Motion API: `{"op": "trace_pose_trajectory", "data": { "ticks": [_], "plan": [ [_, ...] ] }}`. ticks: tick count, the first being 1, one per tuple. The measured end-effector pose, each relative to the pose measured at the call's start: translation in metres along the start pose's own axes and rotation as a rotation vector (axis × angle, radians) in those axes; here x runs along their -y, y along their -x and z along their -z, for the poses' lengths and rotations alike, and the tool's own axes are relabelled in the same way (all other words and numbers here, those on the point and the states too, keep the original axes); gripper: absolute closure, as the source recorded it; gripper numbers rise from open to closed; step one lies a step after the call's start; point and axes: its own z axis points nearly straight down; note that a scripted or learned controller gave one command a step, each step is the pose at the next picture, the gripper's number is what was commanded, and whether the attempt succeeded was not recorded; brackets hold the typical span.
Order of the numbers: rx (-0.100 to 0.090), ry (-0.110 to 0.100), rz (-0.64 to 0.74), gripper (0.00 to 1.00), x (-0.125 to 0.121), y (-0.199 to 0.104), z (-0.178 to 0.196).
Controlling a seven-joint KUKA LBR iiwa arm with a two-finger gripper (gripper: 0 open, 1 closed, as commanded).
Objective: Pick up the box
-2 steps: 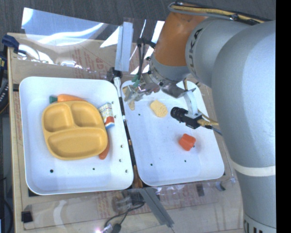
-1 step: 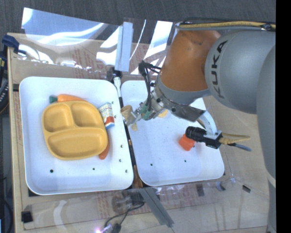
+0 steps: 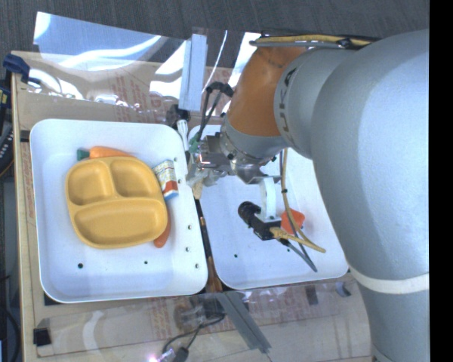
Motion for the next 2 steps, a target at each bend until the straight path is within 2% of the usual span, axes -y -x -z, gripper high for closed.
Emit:
{"op": "trace_pose_trajectory", "data": {
  "ticks": [1,2],
  "plan": [
    [0.0,-0.002,-0.03,1.0,0.0353,0.0011,0.0002],
    [-0.001,-0.004,0.172,1.0,0.0325,-0.0046,-0.0003]
  ]
}}
